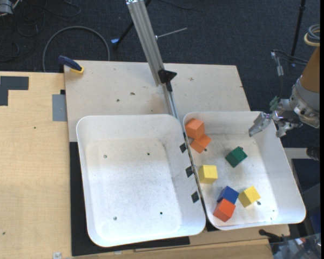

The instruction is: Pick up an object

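Observation:
The right bin (275, 144) holds several blocks. Two orange blocks (196, 133) lie stacked against its left wall. A green block (236, 156) sits near the middle, a yellow one (208, 173) by the left wall, and a blue (228, 194), a red (224, 210) and another yellow block (249, 196) cluster at the front. My gripper (270, 124) hangs over the bin's far right corner, up and to the right of the green block. Its fingers are spread apart with nothing between them.
The left bin (97, 139) lies beside the right one, joined by black clips. A slanted aluminium post (148, 39) rises behind the bins. A blue and yellow clamp (70, 64) sits at the bench's far left corner.

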Controlling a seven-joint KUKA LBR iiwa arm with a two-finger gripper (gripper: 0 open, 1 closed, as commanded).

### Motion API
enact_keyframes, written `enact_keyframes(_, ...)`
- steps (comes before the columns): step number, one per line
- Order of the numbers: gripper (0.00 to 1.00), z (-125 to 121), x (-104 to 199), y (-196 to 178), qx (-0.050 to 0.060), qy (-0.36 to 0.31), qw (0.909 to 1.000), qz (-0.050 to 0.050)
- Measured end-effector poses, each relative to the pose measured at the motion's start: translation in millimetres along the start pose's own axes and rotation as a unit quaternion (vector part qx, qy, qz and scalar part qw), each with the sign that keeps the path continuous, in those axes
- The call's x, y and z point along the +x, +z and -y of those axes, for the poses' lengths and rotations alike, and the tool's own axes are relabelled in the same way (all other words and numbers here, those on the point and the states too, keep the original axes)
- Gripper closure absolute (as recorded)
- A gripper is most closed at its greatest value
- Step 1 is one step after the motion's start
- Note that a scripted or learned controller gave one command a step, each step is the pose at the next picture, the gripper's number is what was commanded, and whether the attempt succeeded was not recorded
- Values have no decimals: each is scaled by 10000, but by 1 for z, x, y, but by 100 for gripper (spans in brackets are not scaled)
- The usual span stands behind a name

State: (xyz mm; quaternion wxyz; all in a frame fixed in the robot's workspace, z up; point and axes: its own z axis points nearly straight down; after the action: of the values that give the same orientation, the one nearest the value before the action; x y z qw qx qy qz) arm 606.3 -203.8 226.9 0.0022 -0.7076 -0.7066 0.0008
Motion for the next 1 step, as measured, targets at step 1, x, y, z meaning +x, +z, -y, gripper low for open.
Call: enact_keyframes(1, 0, -56, -4, 114, 7, -27, 10000, 6)
